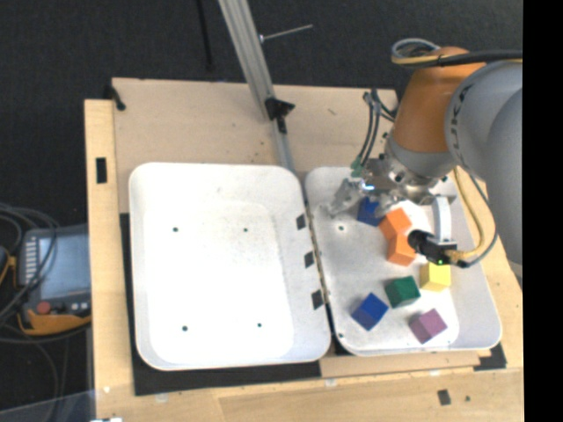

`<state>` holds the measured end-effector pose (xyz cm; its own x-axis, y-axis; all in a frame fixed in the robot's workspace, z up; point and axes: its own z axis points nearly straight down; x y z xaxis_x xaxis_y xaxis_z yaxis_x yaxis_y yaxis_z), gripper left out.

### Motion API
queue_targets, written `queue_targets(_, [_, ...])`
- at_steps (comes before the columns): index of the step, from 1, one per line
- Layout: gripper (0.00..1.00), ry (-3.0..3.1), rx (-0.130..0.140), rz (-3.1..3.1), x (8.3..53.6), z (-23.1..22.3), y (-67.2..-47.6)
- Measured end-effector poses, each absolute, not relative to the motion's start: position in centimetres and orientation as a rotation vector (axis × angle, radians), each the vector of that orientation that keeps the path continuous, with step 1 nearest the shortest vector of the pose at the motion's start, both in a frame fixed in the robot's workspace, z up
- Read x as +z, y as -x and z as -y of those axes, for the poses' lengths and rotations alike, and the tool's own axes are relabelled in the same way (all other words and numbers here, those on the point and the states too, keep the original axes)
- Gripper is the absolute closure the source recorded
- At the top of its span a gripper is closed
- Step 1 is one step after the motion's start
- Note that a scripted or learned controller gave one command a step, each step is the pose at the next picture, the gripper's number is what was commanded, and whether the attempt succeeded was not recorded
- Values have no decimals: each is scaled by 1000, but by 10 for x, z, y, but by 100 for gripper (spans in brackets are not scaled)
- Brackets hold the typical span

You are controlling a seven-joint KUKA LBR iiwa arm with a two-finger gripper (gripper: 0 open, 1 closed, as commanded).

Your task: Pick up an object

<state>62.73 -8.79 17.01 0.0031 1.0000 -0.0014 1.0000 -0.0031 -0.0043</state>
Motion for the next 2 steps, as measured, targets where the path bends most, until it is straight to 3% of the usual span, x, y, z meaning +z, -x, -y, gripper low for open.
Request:
queue_targets(1, [0,2226,7,2213,108,86,-629])
queue_targets(2, [100,2236,-3,2211,123,87,-631])
